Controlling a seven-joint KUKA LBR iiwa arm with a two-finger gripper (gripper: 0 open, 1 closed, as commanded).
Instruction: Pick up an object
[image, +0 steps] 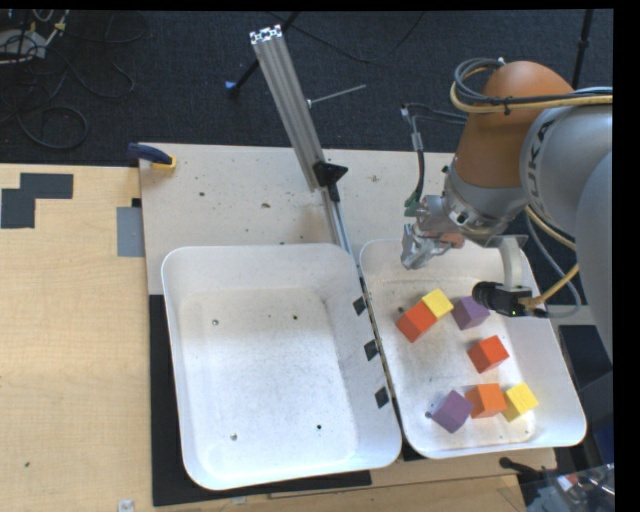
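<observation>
The gripper (420, 250), finger state impossible to tell, hovers over the right bin (560, 425); the yellow cube (437, 303) sits at its five o'clock, so a centred descent seems wisest.

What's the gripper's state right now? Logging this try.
Gripper: above the right bin's far end, nothing seen between its fingers; open or shut cannot be told.

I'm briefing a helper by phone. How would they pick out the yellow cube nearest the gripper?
Find the right-hand white bin. In its upper part, below the gripper, three cubes sit in a row: an orange cube, the yellow cube and a purple cube. Take the middle one; the other yellow cube lies near the bin's lower corner.
</observation>
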